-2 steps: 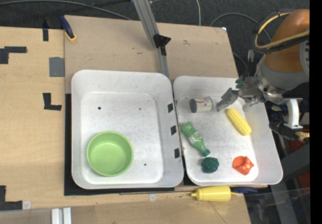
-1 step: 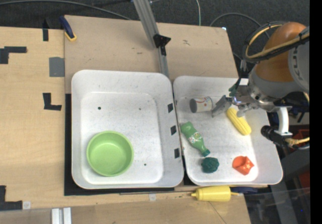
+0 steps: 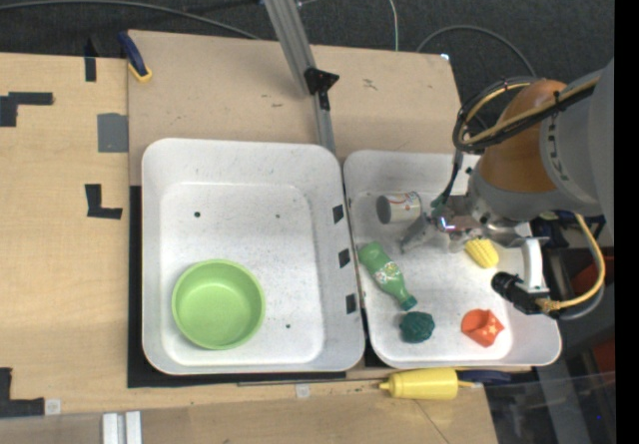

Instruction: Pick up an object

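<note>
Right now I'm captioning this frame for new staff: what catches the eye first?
The green bowl stands out in the left bin. The grey arm's tool hangs low in the right bin, among a green bottle, a small can and a yellow piece.

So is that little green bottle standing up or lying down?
Lying down: the green bottle rests lengthwise on the right bin's floor.

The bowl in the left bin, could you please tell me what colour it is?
The bowl is light green, seen clearly in the camera view.
</note>
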Robot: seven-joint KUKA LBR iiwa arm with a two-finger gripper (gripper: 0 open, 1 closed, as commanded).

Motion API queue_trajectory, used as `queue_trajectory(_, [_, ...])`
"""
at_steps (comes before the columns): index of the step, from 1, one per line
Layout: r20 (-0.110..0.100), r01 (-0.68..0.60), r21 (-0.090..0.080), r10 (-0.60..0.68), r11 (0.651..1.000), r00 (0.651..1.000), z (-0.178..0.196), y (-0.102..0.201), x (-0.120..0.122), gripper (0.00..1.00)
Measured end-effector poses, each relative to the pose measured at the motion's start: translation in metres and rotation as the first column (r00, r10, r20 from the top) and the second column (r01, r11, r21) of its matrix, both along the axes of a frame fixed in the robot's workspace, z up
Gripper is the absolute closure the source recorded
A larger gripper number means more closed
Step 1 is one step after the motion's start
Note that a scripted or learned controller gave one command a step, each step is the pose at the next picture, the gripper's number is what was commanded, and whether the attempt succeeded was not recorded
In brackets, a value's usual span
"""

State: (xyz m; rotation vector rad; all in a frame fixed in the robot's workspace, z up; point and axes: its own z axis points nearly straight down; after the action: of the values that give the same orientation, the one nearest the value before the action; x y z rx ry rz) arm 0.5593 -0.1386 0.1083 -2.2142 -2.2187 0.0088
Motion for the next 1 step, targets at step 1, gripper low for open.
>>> queue_trajectory(1, [0.006,0.000,0.000,0.000,1.000,1.000,0.0134,-0.0001,0.0017,1.00])
